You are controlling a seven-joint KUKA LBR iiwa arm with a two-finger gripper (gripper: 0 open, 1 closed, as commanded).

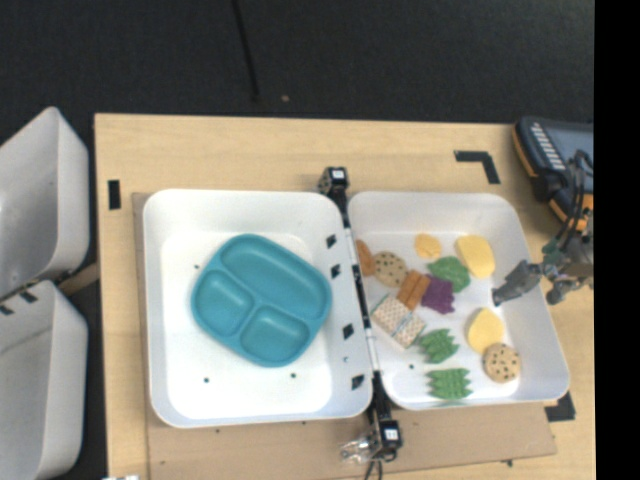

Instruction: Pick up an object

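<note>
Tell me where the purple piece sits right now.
In the camera view, the purple piece lies in the right bin, near its middle, just right of the orange-brown block and below the green leafy piece.

No text, label, brand, number or sign can be read anywhere. The counter (300, 148) carries a few short black marks near its edges and corners, such as the angled one (478, 164) toward its far right corner, but they are plain strips with no letters. The dark device (548, 151) at the counter's far right edge shows a pale ribbed patch too small and blurred to tell whether it bears writing. The small wrapped block (397, 320) in the right bin (520, 383) has a fine printed pattern, yet no characters can be made out on it.
</note>
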